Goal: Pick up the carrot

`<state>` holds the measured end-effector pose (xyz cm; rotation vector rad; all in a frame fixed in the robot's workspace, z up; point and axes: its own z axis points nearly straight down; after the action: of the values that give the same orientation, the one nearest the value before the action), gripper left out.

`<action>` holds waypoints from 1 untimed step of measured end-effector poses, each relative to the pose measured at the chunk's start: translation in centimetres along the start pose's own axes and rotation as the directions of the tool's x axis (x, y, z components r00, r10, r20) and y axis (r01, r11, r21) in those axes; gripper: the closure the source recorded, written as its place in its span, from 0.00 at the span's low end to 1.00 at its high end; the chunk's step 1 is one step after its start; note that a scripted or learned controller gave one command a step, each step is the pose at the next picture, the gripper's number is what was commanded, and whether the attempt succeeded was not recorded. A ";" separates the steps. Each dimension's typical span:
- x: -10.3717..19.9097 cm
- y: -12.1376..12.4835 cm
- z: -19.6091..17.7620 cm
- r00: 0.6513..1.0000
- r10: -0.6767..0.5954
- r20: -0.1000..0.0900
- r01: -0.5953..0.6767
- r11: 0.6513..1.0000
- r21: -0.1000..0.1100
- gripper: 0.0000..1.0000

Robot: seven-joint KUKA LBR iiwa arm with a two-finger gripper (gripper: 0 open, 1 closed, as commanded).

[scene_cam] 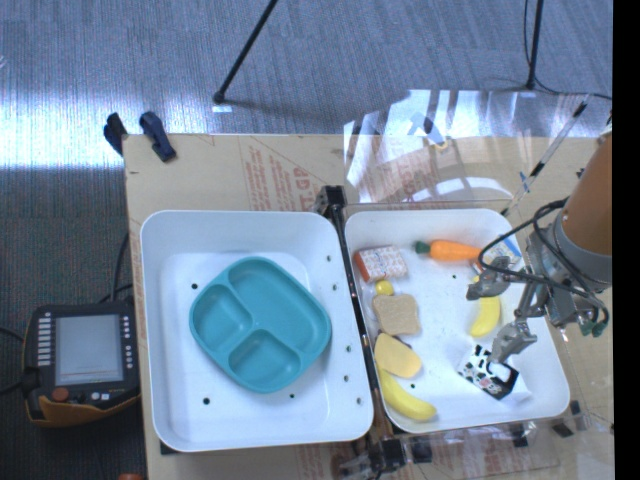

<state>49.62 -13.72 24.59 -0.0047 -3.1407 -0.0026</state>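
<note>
1. Bench of brown board, bearing two shallow white bins side by side: left bin (160, 268) and right bin (545, 368).
2. In the left bin, a teal divided plate (260, 323) with three compartments, lying flat and turned at a slant.
3. Near the far edge of the right bin, the carrot (455, 251): orange body with a green tip pointing left, lying roughly crosswise, untouched and free on the bin floor.
4. Left of the carrot, a red-and-white wafer-like block (381, 263); just below that, a small yellow ball (384, 288) and a tan slice of toast (397, 314).
5. Further toward the near edge, a pale yellow oval piece (398, 356) overlapping a yellow banana (405, 398) lying along the near wall.
6. Toward the right of the same bin, a second small yellow banana (486, 316), upright in the view, and a black-and-white patterned item (488, 373) near the near right corner.
7. From the right, reaching in over the right bin: grey arm with an orange band (605, 203) above the wrist, cables looped around the wrist.
8. Gripper (500, 313) hanging above the right part of the bin, fingers spread apart, one finger (486, 286) by the top of the small banana and the other near the patterned item; nothing between them.
9. Carrot well apart from the gripper, up and to the left of it.
10. Off the bench at left, a handheld control pendant (85, 353) with a grey screen on the floor.
</note>
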 end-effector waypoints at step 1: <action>-8.2 -1.6 4.3 1.000 -0.025 -0.002 0.025 1.000 -0.001 0.00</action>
<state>57.78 -15.36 20.28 0.0350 -3.1389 -0.0039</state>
